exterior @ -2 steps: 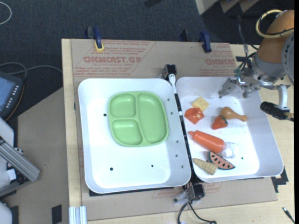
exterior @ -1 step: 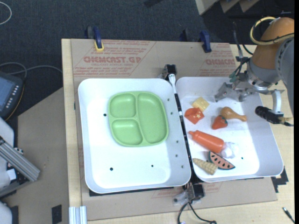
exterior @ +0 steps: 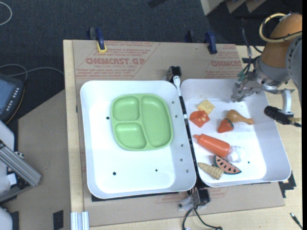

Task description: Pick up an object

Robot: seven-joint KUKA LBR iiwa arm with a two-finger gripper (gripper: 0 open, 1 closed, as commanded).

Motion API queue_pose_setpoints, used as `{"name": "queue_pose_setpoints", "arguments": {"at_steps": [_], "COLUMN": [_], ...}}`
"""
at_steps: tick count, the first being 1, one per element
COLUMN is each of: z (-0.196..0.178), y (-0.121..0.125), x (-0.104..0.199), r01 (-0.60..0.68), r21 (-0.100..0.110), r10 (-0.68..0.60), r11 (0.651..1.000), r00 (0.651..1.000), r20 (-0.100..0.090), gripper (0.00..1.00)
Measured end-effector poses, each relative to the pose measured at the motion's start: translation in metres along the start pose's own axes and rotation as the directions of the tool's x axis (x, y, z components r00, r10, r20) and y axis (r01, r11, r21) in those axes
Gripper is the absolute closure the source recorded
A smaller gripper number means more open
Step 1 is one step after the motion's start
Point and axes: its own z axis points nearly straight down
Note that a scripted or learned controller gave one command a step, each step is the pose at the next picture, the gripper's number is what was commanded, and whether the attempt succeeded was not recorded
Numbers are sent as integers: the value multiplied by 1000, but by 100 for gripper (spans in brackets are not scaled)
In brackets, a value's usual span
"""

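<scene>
Toy food, the sort of object to be picked, is gathered in the right bin (exterior: 268, 157), while the left bin (exterior: 96, 143) carries a green divided plate (exterior: 142, 121) and much bare white floor around it. Read from left to right in the right bin, a red piece with a star mark (exterior: 199, 118) lies just beside a yellow block (exterior: 206, 106); below them an orange carrot-like piece (exterior: 212, 144) lies slantwise, with a corn cob (exterior: 210, 170) and a watermelon slice (exterior: 227, 165) crowded close under it. A red strawberry-like piece (exterior: 225, 125) sits nearly touching a brown drumstick (exterior: 238, 117).

The gripper (exterior: 238, 94) is placed over the upper part of the right bin, above the drumstick and apart from every piece; whether its jaws are spread or pressed together cannot be told, as they are small and blurred. Nothing is seen held.

For a clean pick, a piece with open floor on both sides is best chosen. The drumstick is judged the nearest candidate, and its thin shaft would be gripped crosswise. The strawberry-like piece beside it could be nudged, so the descent is best centred toward the free end.

The upper right corner of the bin and its right side are bare, giving room for approach. The ridge between the bins (exterior: 184, 128) and the bin's far rim are to be avoided. The worktop (exterior: 72, 80) outside is clear cardboard.
</scene>
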Motion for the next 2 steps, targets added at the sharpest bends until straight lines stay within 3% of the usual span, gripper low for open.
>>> {"name": "queue_pose_setpoints", "arguments": {"at_steps": [2], "z": [-108], "y": [6], "x": [1], "r01": [-2], "r21": [-6], "r10": [2], "r11": [1000], "r00": [1000], "r20": [1], "gripper": [100]}}
